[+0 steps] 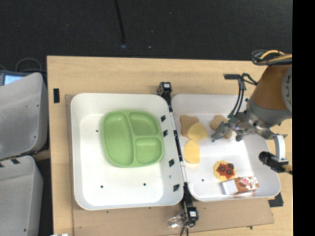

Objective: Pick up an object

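The tool (225,132) hangs low near the right bin's (206,191) far edge, just beside a small tan piece (217,121); whether its jaws are parted I cannot tell. To grasp cleanly, it should centre over one piece, keeping clear of the yellow pieces (196,131) nearby. The green tray (133,138) sits in the left bin (88,181).

Even, bright overhead light — white bins (78,132) nearly blown out, shadows faint — whole frame slightly soft.

The hand (222,132) partly hides a tan food piece (217,121).
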Available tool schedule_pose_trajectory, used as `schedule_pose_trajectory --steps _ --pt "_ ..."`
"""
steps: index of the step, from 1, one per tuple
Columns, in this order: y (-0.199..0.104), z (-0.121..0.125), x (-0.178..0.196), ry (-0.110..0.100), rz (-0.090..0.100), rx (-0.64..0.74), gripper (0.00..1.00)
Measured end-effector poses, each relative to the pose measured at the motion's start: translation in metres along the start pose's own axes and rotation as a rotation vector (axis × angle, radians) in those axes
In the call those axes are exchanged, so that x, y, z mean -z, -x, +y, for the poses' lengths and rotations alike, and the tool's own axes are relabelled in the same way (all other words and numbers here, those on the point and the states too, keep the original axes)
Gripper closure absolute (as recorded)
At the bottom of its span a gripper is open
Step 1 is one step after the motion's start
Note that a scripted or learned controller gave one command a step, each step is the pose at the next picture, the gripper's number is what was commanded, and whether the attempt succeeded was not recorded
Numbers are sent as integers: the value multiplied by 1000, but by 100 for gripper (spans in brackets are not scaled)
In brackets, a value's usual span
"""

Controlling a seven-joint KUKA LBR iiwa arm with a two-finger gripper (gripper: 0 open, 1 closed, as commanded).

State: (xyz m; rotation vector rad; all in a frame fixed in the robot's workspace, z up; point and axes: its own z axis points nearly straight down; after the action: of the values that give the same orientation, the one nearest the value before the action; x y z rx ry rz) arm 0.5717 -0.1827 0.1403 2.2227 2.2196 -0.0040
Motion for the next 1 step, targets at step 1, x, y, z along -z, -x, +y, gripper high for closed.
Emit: schedule_pose_trajectory --steps 1 --pt "2 0 -41 0 0 -3 0"
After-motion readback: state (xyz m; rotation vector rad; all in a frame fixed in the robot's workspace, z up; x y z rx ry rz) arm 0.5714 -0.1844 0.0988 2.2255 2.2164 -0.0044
